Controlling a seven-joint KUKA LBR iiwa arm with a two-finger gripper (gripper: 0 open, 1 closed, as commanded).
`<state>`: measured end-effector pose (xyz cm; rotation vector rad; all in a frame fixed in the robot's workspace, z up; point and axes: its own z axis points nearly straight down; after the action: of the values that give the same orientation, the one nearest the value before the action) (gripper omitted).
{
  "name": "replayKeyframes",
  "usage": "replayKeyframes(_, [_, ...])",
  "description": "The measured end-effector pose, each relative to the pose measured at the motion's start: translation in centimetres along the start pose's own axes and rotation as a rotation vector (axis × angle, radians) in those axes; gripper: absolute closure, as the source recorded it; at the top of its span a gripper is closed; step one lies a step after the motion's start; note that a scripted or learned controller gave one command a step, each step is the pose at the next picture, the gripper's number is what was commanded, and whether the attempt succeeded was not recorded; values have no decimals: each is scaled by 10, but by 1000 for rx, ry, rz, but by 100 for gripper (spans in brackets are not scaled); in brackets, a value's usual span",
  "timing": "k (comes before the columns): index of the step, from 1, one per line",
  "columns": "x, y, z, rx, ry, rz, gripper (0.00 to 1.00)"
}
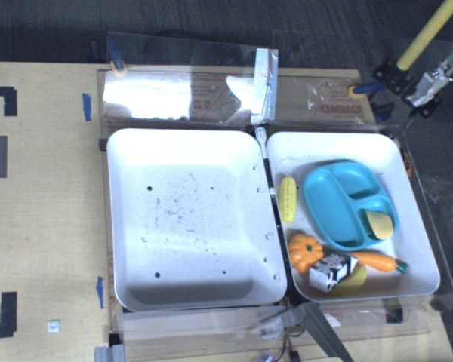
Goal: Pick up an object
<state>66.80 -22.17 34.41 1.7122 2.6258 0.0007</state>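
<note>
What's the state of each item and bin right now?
blue plate: right bin, tilted, resting on other items
corn cob: lying flat beside the plate
yellow piece: on the plate
orange pumpkin: right bin, front
carrot: lying flat, front
small box: front, against pumpkin
left bin: scuffed

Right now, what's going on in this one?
Nothing is being handled at this moment. All the objects sit in the right bin: a blue divided plate with a yellowish piece in one compartment, a corn cob to its left, and below them an orange pumpkin-like toy, a carrot and a small black-and-white box. The left bin holds no objects, and no pick has been made yet.
</note>
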Motion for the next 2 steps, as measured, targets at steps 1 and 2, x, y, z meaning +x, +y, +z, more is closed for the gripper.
replayKeyframes(1, [0, 0, -26, -2, -2, -45, 100])
replayKeyframes(2, [0, 0, -28, -1, -1, -159, 100])
